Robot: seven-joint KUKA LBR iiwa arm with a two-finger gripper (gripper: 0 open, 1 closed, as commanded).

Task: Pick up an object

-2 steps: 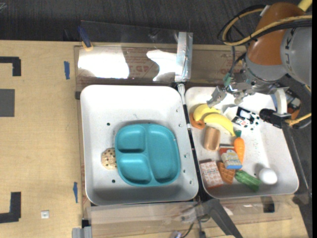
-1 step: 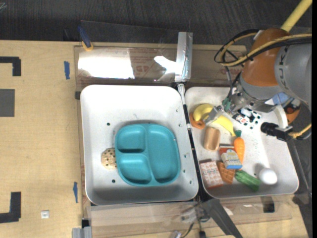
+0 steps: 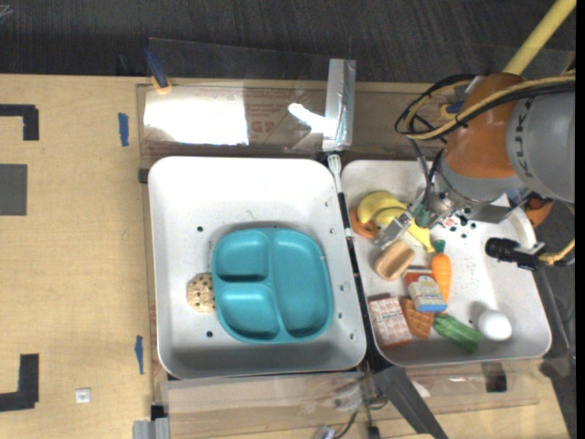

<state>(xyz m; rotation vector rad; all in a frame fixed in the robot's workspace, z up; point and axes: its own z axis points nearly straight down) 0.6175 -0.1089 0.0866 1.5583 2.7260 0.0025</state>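
Grey and orange: my arm [image 3: 512,135] reaches in from the right, smooth grey shell with a glossy orange band above the wrist, black cables looping over it.
Pincer: my pincer [image 3: 402,230] hangs low in the right bin, its metal tip just over the yellow fruit and the tan roll; whether it is parted or pressed together I cannot tell, and nothing shows clearly gripped in it.
Right bin: shallow white plastic [image 3: 521,332], rounded corners, crowded with small toy foods.
Banana: smooth yellow curve [image 3: 377,208] at the bin's upper left, just beside my pincer.
Bread roll: tan, rounded and matte [image 3: 395,261], lying right below the pincer tip.
Carrot: orange taper with a green top [image 3: 441,274], near the middle of the bin.
Small carton: boxy with a printed label [image 3: 426,294], touching the carrot's left side.
Flat packet: reddish printed rectangle [image 3: 389,321] along the lower left wall.
Green vegetable: bumpy dark green cylinder [image 3: 457,331] near the front wall.
Egg: white, smooth and oval [image 3: 494,325], just right of the green piece.
Left bin: white plastic [image 3: 183,199] with a soft sheen.
Tray: teal, glossy, rounded corners, three compartments [image 3: 271,283], sitting in the left bin.
Cookie: round, pale and speckled [image 3: 200,292], touching the tray's left edge.
Tabletop: flat tan board [image 3: 64,273] with black corner marks and blue tape bits.
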